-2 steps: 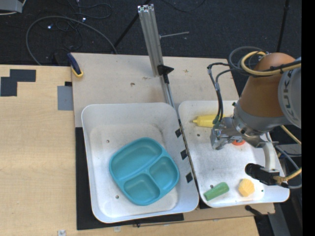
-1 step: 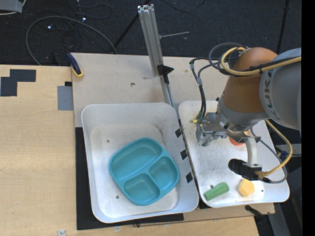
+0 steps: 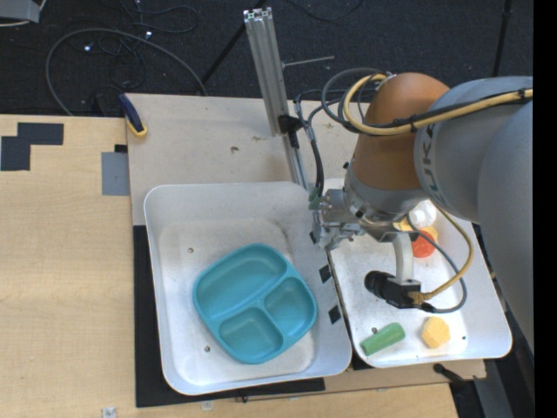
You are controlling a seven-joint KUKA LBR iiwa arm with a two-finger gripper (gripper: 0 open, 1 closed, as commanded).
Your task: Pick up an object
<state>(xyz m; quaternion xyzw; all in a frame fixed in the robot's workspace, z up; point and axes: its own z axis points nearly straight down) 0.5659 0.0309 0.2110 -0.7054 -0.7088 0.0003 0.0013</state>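
Approach step: the end effector (image 3: 338,226) (opening cannot be told) hovers at a white bin's (image 3: 477,322) edge and next needs centring over the green cylinder (image 3: 383,339), camera-side of it.

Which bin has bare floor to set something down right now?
Left bin: bare floor between its back wall and the teal tray, plus a strip along its left wall. Right bin is crowded: gripper at its back, orange piece, green block and yellow piece near its front.
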